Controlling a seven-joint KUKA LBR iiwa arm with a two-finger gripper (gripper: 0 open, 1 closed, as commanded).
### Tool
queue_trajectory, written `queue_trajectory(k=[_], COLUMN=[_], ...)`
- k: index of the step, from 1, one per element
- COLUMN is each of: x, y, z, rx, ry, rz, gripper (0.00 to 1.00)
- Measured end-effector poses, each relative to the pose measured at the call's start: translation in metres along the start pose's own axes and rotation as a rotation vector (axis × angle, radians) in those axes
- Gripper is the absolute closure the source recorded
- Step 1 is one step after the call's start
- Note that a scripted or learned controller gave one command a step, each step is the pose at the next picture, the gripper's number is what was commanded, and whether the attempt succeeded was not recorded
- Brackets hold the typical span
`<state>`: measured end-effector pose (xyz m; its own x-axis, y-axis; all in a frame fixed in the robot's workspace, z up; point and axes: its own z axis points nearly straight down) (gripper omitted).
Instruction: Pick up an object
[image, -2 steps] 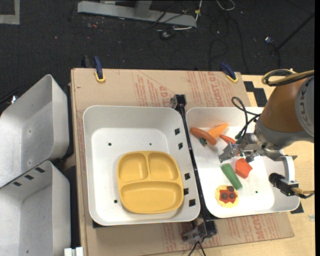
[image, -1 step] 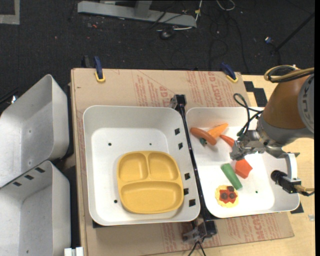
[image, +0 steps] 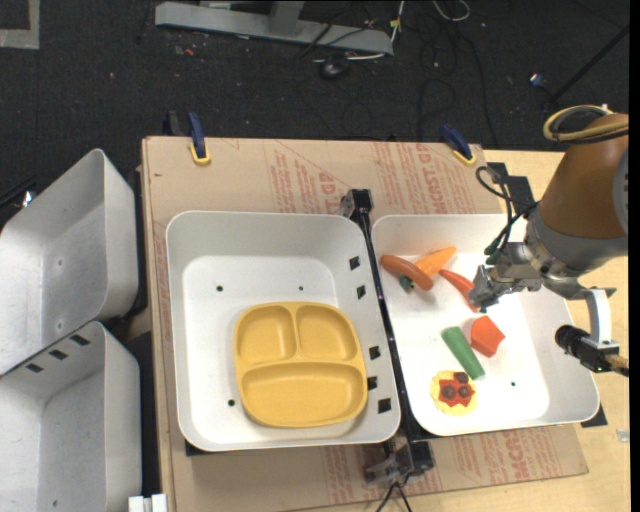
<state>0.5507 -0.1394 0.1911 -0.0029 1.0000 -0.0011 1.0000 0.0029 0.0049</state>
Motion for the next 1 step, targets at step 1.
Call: queue_trajectory(k=[1], x=[-0.0014], y=[-0.0016], z=[-0.0429], rx=[0.001], ry=[0.000], rz=[0.001], gripper=[1.00])
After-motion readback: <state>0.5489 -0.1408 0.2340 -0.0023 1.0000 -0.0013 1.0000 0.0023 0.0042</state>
